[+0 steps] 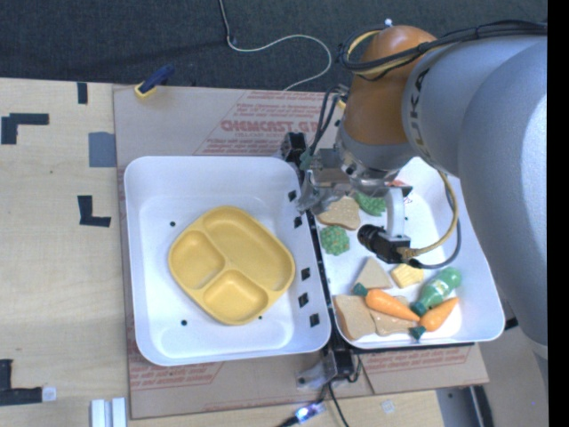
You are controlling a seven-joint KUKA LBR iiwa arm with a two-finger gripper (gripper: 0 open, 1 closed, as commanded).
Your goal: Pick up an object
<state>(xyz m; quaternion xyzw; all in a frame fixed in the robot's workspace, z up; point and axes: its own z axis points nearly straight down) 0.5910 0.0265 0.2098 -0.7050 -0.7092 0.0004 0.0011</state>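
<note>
The gripper (pixel 342 189) hangs low over the far left corner of the right bin (pixel 476 327), close against the wall it shares with the left bin (pixel 142 238). From where I stand the wrist and its cabling hide the working end, so whether it is released, clenched or grasping something I cannot tell. My guess is that this is the descent or the grasp itself, with nothing yet shown lifted.

Just beneath the tool lies a tan, bread-like slice (pixel 339 213), and touching its near side a small green broccoli piece (pixel 335 239); either could be the target. The slice looks flat and thin, awkward to pinch from above; the broccoli is knobbly and offers more to bite on.

Toward the bin's near edge sit an orange carrot (pixel 391 304), a second carrot (pixel 440 314), and a larger bread slice (pixel 356 317).

Next comes a straight lift, watching whether anything rises with it.

The left bin holds a yellow divided tray (pixel 231 263).
</note>
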